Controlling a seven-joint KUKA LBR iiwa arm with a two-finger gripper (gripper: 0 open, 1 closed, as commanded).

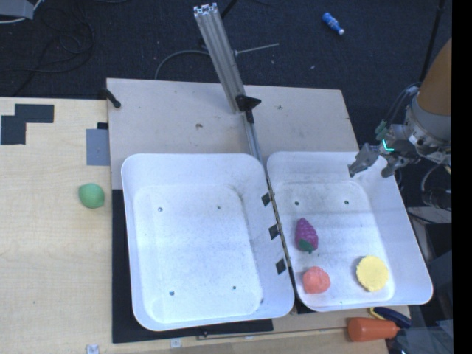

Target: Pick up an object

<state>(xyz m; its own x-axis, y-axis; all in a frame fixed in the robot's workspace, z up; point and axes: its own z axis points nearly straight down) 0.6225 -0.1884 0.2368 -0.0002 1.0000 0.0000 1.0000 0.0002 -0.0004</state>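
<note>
With its fingers spread wide and holding nothing, the gripper (375,162) hovers over the right bin's (413,268) far rim, so it should descend squarely over the purple fruit (307,235) near that bin's middle and close firmly.

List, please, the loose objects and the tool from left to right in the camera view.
green ball → purple object → red object → yellow object → tool
</note>
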